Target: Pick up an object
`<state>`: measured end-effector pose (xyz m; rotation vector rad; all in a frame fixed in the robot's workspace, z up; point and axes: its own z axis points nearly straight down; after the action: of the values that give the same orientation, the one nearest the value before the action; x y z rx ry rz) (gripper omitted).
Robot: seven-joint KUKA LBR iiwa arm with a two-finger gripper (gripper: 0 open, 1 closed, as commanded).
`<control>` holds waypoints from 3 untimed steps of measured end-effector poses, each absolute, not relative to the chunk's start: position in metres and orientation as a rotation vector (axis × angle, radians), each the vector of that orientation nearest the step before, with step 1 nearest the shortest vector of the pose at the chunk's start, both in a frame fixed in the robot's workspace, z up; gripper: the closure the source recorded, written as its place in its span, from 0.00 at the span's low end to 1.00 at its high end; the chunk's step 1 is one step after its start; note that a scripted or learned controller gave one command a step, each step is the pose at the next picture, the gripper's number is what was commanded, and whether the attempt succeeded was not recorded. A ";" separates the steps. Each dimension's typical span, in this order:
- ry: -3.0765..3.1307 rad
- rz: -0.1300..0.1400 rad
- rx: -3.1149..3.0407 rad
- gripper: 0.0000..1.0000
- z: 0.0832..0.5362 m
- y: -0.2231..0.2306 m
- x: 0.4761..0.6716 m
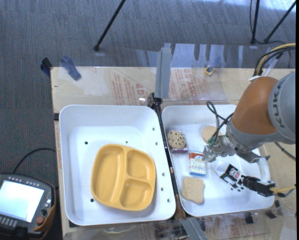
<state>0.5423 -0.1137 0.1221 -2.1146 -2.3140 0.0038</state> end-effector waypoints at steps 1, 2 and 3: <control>-2.314 0.004 -2.114 0.00 0.122 -0.114 0.542; -2.398 0.005 -2.018 0.00 0.085 -0.085 0.535; -2.390 0.004 -2.029 1.00 0.095 -0.088 0.535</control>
<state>0.5348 -0.0877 0.0952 -2.0287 -2.3898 0.0039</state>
